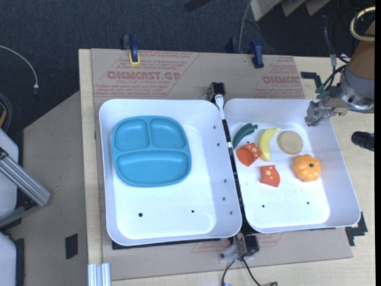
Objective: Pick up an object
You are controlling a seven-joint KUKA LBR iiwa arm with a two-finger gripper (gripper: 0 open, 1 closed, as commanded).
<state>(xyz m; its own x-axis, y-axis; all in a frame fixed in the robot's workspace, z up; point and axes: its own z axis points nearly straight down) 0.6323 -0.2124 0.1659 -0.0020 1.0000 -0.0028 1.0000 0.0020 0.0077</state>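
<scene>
A bench (178,70) topped with printed brown board carries two shallow white bins side by side, seen from above at a slant. Two blue clamps (132,46) grip the board's far edge.

The left bin (172,219) holds a blue divided plate (152,151), lying flat in the bin's far-left part with its three compartments facing up. A row of small black fasteners runs along the seam where the two bins meet.

The right bin (297,213) holds a cluster of toy foods in its far half. Nearest the seam lies a dark green pepper (243,133), with a red piece (247,154) just below it. A yellow banana (266,143) stands beside these, touching or nearly touching the red piece. A second red piece (269,176) sits a little nearer the camera, apart from the first. Right of the banana lies a tan round disc (290,142), and just below that an orange pumpkin (307,167).

The grey arm reaches in from the right, its hand (318,113) above the right bin's far-right corner, near the disc but apart from every toy. Nothing is seen between its fingers; whether they are spread or pressed together cannot be told from this angle.
</scene>
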